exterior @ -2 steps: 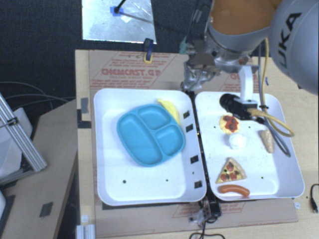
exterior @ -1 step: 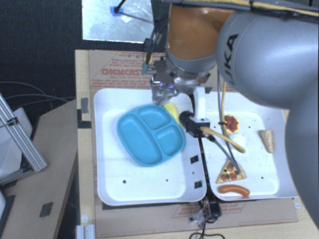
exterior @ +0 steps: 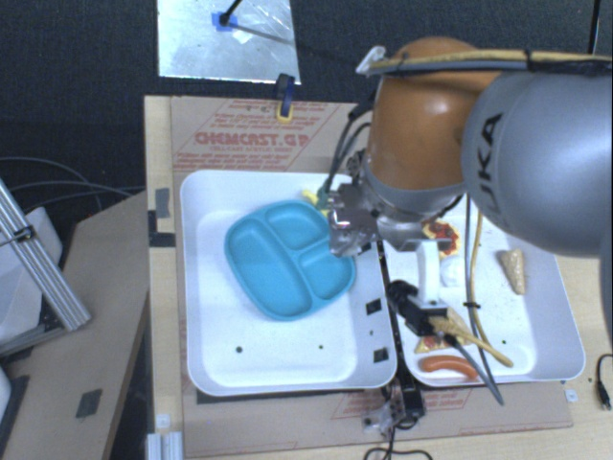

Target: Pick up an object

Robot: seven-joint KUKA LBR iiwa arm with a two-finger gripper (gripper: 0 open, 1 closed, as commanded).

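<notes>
We find the gripper (exterior: pixel 343 230) over the blue divided plate (exterior: pixel 285 270) in the left bin (exterior: pixel 278 367); its state we cannot tell

The grey arm (exterior: pixel 536 161) enters from the table's right edge. Its orange band (exterior: pixel 421 113) sits above the wrist; the jaws (exterior: pixel 343 230) point down.

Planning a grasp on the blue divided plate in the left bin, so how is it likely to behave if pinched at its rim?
The blue divided plate looks like stiff moulded plastic, so it probably won't flop. It is wide and shallow, so it is likely light, yet may tilt if gripped at one edge. Its smooth glossy surface could slip on the left bin.
</notes>
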